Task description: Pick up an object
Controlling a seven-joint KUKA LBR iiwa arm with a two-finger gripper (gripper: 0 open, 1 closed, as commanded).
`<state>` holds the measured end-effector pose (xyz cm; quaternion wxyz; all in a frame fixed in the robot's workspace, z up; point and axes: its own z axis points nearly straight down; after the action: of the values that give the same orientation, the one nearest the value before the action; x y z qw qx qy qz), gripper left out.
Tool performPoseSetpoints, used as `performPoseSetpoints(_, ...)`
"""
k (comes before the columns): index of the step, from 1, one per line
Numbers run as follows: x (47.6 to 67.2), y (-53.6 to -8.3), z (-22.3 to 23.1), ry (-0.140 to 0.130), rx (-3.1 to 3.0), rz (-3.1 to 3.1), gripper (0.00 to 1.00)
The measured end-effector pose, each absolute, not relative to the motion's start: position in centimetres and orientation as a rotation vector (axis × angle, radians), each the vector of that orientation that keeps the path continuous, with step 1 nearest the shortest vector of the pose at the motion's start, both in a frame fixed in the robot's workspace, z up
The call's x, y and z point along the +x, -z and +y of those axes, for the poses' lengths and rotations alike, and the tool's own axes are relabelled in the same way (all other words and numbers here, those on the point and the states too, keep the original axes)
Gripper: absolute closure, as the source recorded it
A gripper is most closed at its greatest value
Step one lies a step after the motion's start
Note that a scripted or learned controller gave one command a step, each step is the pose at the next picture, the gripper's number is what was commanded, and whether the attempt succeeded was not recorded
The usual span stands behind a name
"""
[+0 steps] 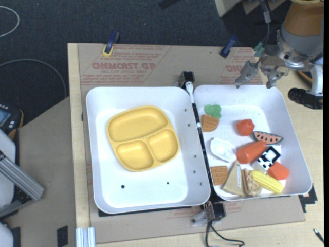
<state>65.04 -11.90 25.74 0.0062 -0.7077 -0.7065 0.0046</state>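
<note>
1 fixed camera looks down at a slant from above the bench (77, 138), taking in both white bins (97, 153) from a moderate distance.

Illumination is even and moderately bright, diffuse from overhead. The white bins (97, 138) read near-white with mild glare along their rims but no blown-out areas. Shadows are soft and short: a faint one lies under the yellow tray (142, 138) and under the toy food (252, 151). The dark floor (51, 14) at top left is underexposed and shows little detail. Focus is moderate overall; the printed lettering on the table (128, 60) is legible but soft. The arm (303, 19) at top right is slightly blurred.
</note>
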Motion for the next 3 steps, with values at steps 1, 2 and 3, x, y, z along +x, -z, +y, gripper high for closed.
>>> performPoseSetpoints(1, 65.3, -26.6, -11.9, 0.0, -2.22, -2.221, 0.0)
performPoseSetpoints(2, 65.0, -22.3, -11.9, -0.006, -2.218, -2.218, 0.0)
performPoseSetpoints(3, 64.7, -18.0, -12.2, -0.006, -2.219, -2.217, 0.0)
